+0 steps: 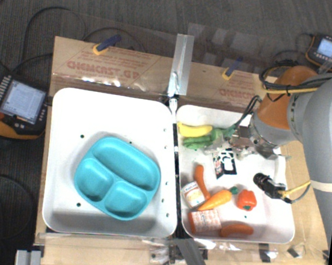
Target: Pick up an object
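My gripper (pixel 236 145) reaches from the right into the back of the right bin (pixel 284 226), low over its contents. Just to its left lie a yellow banana (pixel 194 129) and a green vegetable (pixel 198 142). A black-and-white patterned piece (pixel 226 162) lies right below the gripper. Further forward are two orange carrots (pixel 200 179) (pixel 215 199), a red pepper (pixel 246 199), a small can (pixel 192 193), an orange packet (pixel 205 222) and a red sausage (pixel 237 230). I see nothing held.
The left bin (pixel 71 116) holds a teal divided plate (pixel 117 177). A metal divider post (pixel 181 64) stands behind the two bins. A black connector with a yellow cable (pixel 268 185) hangs over the right bin's right side. Handheld pendants (pixel 15 106) (pixel 331 52) sit off the bench.
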